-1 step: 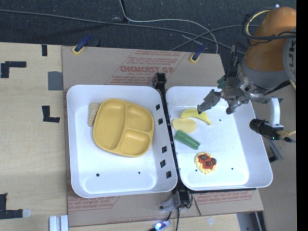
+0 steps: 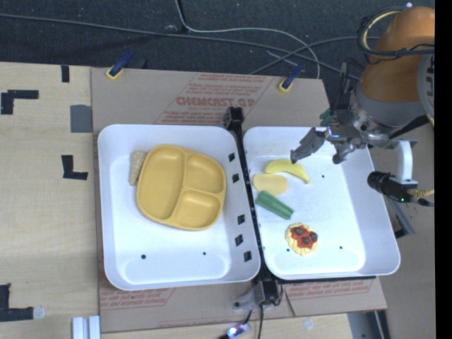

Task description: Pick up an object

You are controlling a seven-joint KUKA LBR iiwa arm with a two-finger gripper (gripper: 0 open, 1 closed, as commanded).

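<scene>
Two tool [image 2: 323, 149] fingers, seemingly spread, above banana [image 2: 288, 169].

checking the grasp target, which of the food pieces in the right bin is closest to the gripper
The banana, the curved yellow piece just below the open gripper; the green piece and round pizza piece lie farther down the bin.

Even, bright overhead light; soft shadows, slight blur, mild bin [image 2: 113, 189] glare.

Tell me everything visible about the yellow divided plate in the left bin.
The yellow plate is a glossy, plastic-looking tray with rounded corners, split by raised ridges into three compartments. It lies flat, turned slightly askew, in the upper middle of the left bin. A tan, bread-like piece sits against its left edge, partly tucked beneath.
</scene>
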